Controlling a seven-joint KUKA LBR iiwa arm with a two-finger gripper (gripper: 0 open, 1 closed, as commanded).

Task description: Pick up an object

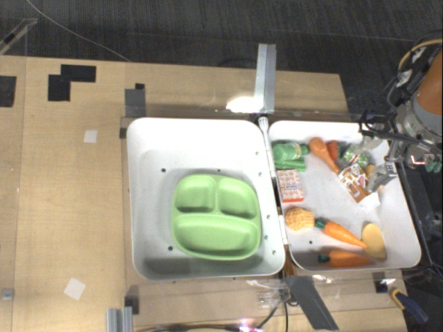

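1. Gripper of mine hangs over the right bin's far-right side, beside a red-and-white packet; its state I cannot tell.
2. That packet, crowded by a small carrot, seems my nearest target.
3. I should descend straight, centred on it, clear of the wall.

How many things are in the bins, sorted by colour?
Green: 2, tray and a green item
Orange: 3, carrots
Yellow: 2, a bumpy ball and a smooth piece
Printed packs: 2
Total: 9
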